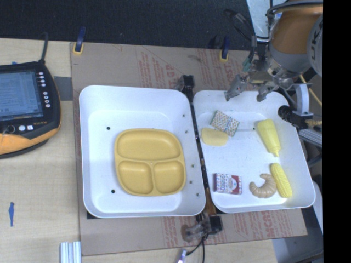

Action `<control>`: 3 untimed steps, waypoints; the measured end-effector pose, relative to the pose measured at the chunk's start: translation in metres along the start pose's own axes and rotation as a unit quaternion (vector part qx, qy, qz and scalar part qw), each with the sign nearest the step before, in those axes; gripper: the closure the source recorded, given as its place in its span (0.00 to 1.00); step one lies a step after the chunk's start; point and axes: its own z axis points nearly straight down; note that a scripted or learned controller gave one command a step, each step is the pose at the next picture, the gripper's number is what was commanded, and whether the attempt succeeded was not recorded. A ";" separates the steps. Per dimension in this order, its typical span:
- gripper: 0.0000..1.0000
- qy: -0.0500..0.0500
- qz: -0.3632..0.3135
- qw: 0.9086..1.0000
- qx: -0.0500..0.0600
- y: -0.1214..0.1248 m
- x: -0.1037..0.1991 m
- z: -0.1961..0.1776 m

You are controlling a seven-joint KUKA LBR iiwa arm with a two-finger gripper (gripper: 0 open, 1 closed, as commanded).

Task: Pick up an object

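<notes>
Corn (269,136) lies in the right bin (299,152), nearest my claw (248,93), which hangs spread wide and empty over the bin's far rim. I'd drop straight down, fingers astride it. I count two corn cobs, one croissant (264,187), two packets, one divided tray (149,161).

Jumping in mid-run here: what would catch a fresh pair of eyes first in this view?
Probably the yellow divided plate, lying alone in the left bin. Next, the scatter in the right bin: two corn cobs along its right side, a croissant and a red packet near the front. The gripper hangs open over that bin's back edge, holding nothing.
</notes>
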 end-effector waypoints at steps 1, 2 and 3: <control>0.00 -0.001 0.001 1.000 0.001 -0.029 -0.080 0.048; 0.00 -0.001 0.000 1.000 0.001 -0.035 -0.108 0.091; 0.00 0.000 0.000 1.000 0.000 -0.048 -0.107 0.118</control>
